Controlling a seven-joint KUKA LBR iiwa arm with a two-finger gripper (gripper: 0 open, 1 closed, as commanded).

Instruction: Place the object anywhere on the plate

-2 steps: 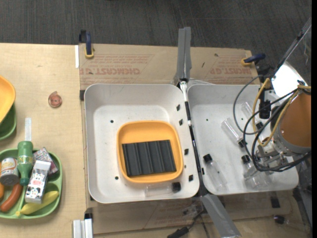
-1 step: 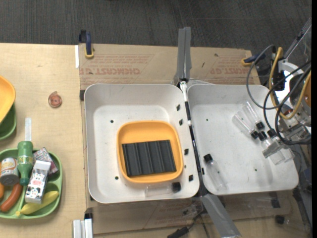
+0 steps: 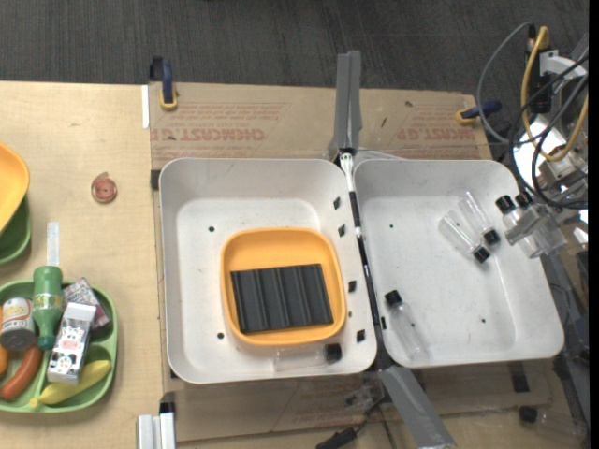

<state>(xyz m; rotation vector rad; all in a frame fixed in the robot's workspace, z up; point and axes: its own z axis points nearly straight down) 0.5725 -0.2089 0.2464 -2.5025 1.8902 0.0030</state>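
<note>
A dark grey ridged rectangular object (image 3: 282,298) lies flat in the middle of the orange plate (image 3: 245,250), which sits in the left bin (image 3: 187,204). My gripper (image 3: 460,218) hovers over the right bin (image 3: 440,335), at its upper right part, far from the plate. Its clear fingers (image 3: 453,226) point left and stand apart, open, with nothing between them.
A small clear piece with a black cap (image 3: 400,314) lies near the right bin's left wall. On the bench at the left stand a green tray of toy food (image 3: 56,344), a yellow bowl (image 3: 9,195) and a pink disc (image 3: 104,189). Cables (image 3: 552,110) hang at the right.
</note>
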